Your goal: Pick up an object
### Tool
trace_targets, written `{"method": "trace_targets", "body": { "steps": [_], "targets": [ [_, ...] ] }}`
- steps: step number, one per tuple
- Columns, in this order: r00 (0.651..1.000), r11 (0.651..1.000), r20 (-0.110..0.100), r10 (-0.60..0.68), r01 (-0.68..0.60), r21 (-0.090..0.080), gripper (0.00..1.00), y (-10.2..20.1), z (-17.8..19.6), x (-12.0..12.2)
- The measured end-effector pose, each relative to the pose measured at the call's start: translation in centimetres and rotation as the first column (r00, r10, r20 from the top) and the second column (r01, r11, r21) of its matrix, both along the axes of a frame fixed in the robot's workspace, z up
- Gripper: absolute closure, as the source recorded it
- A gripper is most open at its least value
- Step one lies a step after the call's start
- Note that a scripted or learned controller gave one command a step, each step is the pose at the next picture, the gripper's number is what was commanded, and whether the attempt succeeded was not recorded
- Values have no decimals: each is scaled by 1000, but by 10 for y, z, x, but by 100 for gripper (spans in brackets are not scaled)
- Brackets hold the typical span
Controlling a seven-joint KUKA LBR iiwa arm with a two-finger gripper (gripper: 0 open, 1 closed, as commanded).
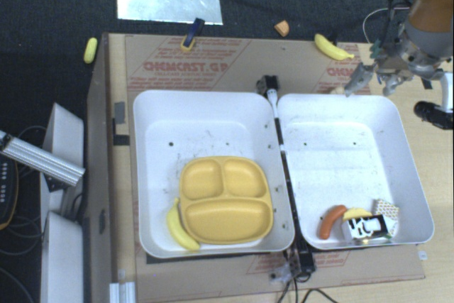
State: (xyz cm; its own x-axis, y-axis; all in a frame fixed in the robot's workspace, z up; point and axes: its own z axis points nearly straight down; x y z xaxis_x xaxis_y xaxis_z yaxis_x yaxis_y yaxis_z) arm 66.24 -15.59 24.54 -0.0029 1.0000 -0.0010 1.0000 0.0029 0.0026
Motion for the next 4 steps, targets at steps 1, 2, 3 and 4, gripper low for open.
{"method": "trace_targets", "body": {
  "steps": [1, 2, 3, 4],
  "targets": [
    [1000, 1000, -3, 1, -1, 2, 0, 62, -102, -33],
    [1000, 1000, -3, -2, 2, 0, 0, 3, -162, 6],
    [1000, 1000, 4, 1, -1, -1, 100, 3, -149, 8],
    [1000, 1000, 7, 3, -3, -2, 100, 3, -138, 9]
  ]
}}
